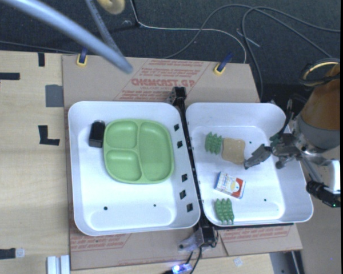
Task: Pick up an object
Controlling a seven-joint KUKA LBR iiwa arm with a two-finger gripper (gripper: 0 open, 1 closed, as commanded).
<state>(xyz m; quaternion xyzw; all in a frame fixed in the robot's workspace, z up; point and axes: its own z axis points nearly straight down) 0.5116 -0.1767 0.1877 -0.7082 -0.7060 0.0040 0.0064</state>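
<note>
Even, diffuse overhead lighting with a cool cast; the two white bins (126, 221) are bright but not blown out. Shadows are soft and short, falling close beneath the green tray (139, 151) and the small items. The upper background is dim. A grey bar (63, 24) crossing the upper left is strongly out of focus. Overall resolution is low and slightly soft.

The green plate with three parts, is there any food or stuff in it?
Empty. All three sections of the green plate show bare green. The black block sits beside it in the left bin, not in it.
</note>
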